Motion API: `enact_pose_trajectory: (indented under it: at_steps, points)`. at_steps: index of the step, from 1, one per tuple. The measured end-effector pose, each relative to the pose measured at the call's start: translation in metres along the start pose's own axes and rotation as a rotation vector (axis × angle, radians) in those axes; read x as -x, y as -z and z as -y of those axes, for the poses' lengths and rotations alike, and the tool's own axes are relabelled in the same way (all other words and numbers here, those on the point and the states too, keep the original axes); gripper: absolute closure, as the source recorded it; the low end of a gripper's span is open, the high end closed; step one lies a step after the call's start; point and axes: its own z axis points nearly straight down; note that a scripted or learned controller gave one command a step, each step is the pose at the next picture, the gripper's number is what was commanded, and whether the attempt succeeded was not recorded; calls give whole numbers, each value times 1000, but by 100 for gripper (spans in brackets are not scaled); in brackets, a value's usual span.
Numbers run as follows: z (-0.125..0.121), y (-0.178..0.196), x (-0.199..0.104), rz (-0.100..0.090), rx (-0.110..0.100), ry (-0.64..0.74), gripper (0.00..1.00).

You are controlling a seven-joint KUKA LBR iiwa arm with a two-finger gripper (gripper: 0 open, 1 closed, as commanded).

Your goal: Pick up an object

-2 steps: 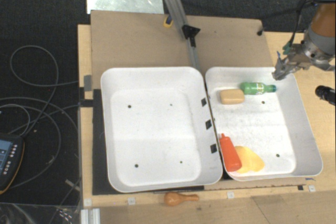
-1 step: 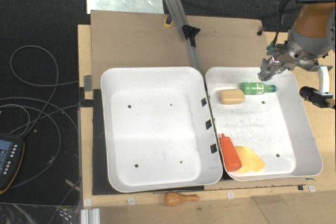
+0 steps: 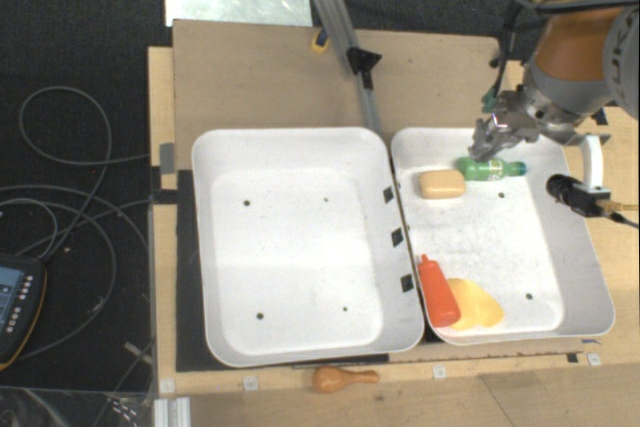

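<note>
Jaws hang right over the green bottle (image 3: 492,169); their spread cannot be told.

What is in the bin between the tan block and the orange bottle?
Nothing. In the camera view, bare bin floor separates the tan block from the orange bottle.

1. A tan wooden bench (image 3: 260,75) seen from above.
2. Two shallow white bins sit on it side by side, touching: the left bin (image 3: 210,245) and the right bin (image 3: 580,275).
3. A small brown pear-shaped object (image 3: 344,377) lies on the bench's front edge, just beside the bins.
</note>
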Motion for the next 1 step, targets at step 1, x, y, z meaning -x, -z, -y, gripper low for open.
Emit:
enact_pose_trajectory:
  at_steps: [1]
  points:
    - [14,12,-50,0,-1,0,100]
